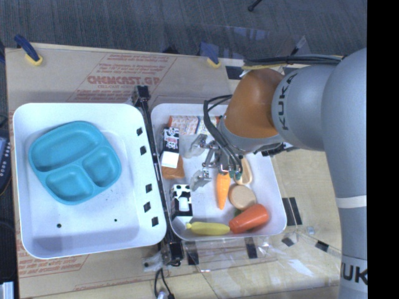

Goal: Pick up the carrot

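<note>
Two white bins on your desk, gripper (pixel 209 161) low in the right one.

Your left bin (pixel 37 229) holds a blue divided tray (pixel 73 161). Your right bin (pixel 274 185) holds the carrot (pixel 222 190), lying free just right of and below the fingers; you cannot tell whether those are apart or together. Around it: a cow-patterned toy (pixel 181 199), a banana (pixel 209 228), a round bun (pixel 242 197) touching the carrot, and a reddish vegetable (pixel 250 218).

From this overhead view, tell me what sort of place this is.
Probably a robot lab's pick-and-place test bench, not a kitchen. A grey arm reaches over two white bins on clamped cardboard. One holds toy food, including a carrot; the other a blue divided tray.
</note>
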Motion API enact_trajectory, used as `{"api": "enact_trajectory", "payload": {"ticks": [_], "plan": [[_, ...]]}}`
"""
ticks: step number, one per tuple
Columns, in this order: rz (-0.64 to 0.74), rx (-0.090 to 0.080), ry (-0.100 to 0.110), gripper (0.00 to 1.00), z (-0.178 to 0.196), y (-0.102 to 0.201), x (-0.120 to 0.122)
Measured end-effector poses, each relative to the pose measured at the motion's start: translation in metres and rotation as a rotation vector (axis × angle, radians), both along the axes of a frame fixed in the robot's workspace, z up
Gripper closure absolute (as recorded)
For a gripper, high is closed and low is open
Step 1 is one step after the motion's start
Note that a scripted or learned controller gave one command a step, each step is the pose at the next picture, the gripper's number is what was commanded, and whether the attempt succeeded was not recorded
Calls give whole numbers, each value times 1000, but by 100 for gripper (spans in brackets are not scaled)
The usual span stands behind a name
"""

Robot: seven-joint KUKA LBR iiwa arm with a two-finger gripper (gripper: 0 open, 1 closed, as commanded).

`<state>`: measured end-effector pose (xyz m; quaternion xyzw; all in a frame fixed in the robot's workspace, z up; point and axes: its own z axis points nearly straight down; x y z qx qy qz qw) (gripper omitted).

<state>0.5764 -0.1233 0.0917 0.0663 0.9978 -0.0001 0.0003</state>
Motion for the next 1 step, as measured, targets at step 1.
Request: {"api": "enact_trajectory", "payload": {"ticks": [1], "plan": [[10,0,-3,100,12,3,2]]}}
